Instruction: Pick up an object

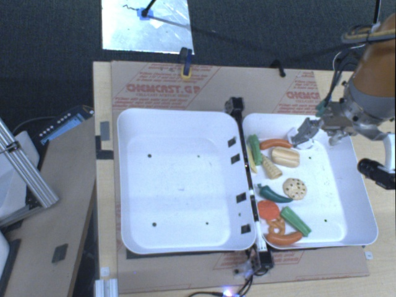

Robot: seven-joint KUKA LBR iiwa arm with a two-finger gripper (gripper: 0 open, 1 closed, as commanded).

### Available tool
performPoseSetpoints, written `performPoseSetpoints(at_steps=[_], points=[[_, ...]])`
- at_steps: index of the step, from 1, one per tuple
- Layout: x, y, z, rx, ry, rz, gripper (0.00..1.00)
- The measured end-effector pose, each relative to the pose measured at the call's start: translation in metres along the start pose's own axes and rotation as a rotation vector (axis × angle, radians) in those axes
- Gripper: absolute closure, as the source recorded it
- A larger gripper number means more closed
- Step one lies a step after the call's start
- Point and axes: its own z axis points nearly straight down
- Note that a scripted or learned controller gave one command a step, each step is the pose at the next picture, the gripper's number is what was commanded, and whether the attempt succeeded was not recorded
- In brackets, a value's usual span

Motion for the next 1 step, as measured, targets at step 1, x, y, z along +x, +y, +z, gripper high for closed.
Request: performPoseSetpoints(at_steps=[1], points=[[0.0002, 0.0009, -0.0113, -0.003, 0.0, -0.002, 1.0]])
